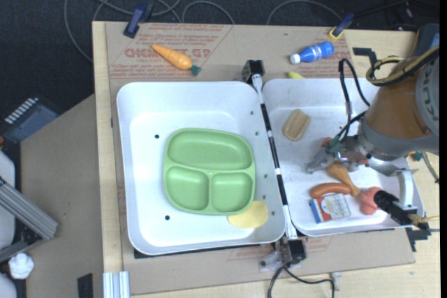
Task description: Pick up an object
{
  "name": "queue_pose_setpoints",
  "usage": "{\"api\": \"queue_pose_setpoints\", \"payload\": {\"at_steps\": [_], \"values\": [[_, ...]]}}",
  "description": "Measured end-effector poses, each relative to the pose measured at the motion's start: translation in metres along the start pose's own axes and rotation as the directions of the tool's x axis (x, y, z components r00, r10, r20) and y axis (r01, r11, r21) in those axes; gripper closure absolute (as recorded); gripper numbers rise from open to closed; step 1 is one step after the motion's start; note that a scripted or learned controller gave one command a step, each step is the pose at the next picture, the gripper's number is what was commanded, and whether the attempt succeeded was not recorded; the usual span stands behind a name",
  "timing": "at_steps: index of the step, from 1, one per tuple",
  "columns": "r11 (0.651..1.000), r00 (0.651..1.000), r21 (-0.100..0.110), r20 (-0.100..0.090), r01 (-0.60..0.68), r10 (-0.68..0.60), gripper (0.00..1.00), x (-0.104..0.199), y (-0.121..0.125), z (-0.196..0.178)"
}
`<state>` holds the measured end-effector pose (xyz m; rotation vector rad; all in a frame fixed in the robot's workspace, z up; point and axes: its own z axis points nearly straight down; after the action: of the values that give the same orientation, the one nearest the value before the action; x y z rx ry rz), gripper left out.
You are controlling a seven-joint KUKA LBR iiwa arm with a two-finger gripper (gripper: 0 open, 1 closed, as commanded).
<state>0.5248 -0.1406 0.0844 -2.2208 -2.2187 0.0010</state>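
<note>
My gripper is low in the right bin, near its middle, on the end of the grey arm with its orange band. Just below and right of it lies an orange stick-shaped piece, touching or nearly touching the gripper. A curved orange sausage, a small printed card and a reddish lump lie along the bin's near side. A tan bread-like piece rests to the upper left of the gripper, apart from it.
The left bin holds a green divided plate with a pale yellow piece at its near right corner. On the bench behind the bins lie a toy carrot, a blue-and-white bottle and a blue clip.
</note>
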Motion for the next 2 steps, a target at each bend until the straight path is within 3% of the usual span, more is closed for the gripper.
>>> {"api": "queue_pose_setpoints", "payload": {"at_steps": [1,2], "values": [[1.0,1.0,0.0,0.0,0.0,0.0,0.0,0.009,-0.046,0.0],[1.0,1.0,-0.004,0.002,0.002,-0.002,0.0,-0.019,0.058,-0.001]]}}
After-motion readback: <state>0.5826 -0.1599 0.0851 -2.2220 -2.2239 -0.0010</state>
